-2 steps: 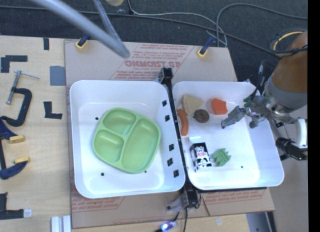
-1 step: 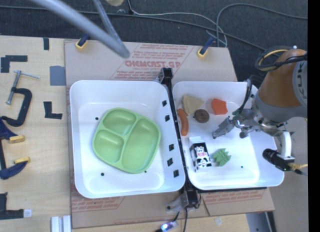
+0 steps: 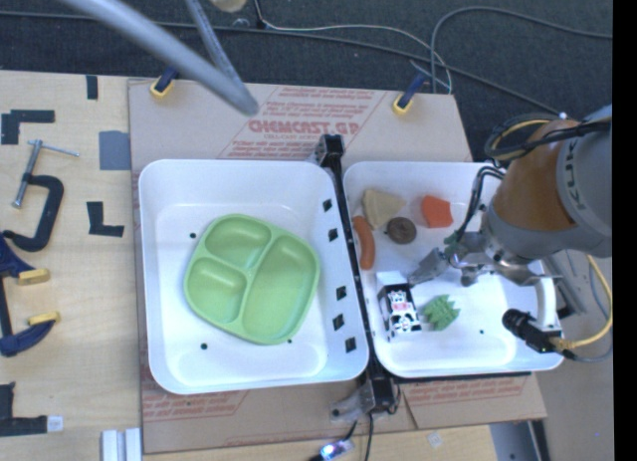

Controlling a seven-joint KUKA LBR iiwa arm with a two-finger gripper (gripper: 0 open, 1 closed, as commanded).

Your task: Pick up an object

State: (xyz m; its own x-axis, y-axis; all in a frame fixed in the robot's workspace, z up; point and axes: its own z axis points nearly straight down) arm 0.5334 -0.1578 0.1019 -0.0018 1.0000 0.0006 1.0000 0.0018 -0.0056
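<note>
The right bin [image 3: 488,349] holds several small objects. A tan wedge [image 3: 380,204], a brown ball [image 3: 401,230] and an orange-red block [image 3: 435,211] lie at its far side. An orange sausage-shaped piece [image 3: 364,242] lies along the left wall. A black-and-white carton [image 3: 400,311] and a green leafy toy [image 3: 439,311] sit near the front. My gripper [image 3: 444,267] hangs low over the middle of this bin, just above the green toy and right of the carton, and I see nothing held in it.
A green divided plate [image 3: 253,277] lies in the left bin [image 3: 169,349]. The grey arm with its orange band [image 3: 537,195] covers the right bin's right side. A black divider [image 3: 343,250] separates the bins. Clamps [image 3: 35,210] lie at far left.
</note>
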